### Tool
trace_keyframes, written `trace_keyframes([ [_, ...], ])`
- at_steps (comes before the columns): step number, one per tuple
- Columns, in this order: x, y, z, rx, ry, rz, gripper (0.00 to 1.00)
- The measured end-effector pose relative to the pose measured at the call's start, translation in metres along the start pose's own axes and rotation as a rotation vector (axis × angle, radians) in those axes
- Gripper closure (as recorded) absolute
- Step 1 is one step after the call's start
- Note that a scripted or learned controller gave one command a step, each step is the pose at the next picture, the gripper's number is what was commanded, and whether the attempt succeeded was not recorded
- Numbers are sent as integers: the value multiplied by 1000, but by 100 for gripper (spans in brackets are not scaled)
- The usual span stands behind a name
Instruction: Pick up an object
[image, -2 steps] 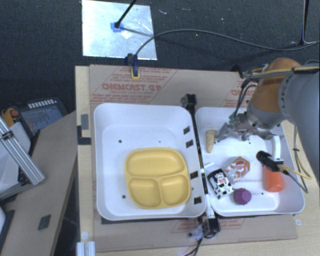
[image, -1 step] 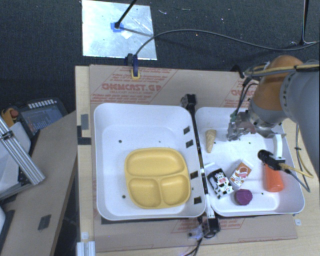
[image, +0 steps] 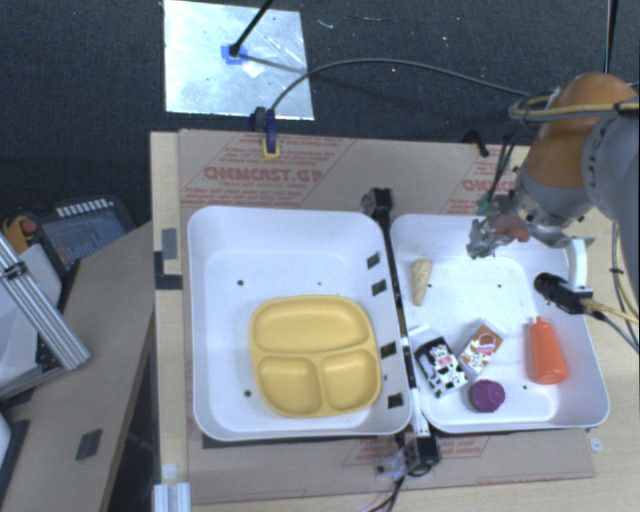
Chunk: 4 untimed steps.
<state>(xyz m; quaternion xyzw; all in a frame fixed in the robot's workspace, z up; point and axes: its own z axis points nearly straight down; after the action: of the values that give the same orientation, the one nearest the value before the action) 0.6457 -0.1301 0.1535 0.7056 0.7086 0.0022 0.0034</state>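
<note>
Here the gripper (image: 487, 238) hangs over the far edge of the right bin (image: 585, 400); whether it is open or closed cannot be told, and nothing shows in it. Just left of it lies a cone (image: 421, 279). Nearer the camera lie a cow (image: 440, 365), carton (image: 481, 348), bottle (image: 546, 350) and purple ball (image: 487, 396). A yellow tray (image: 312, 354) sits in the left bin (image: 215, 300), well left.

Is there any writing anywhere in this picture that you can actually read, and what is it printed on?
"CHEMCAST GP", red print on the brown protective sheet under the bins, behind the left bin.
More red print on the same sheet behind the right bin: partly hidden, unreadable.
Small carton and black-and-white box in the right bin: printing too small to read.
Screen of the device at left: blurred.
</note>
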Motion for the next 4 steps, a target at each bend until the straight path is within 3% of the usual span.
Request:
trace_keyframes([
  [1, -3, 4, -45, 1, 0, -1, 100],
  [2, -4, 5, -65, 3, 1, -1, 100],
  [4, 85, -32, -63, 9, 3, -4, 100],
])
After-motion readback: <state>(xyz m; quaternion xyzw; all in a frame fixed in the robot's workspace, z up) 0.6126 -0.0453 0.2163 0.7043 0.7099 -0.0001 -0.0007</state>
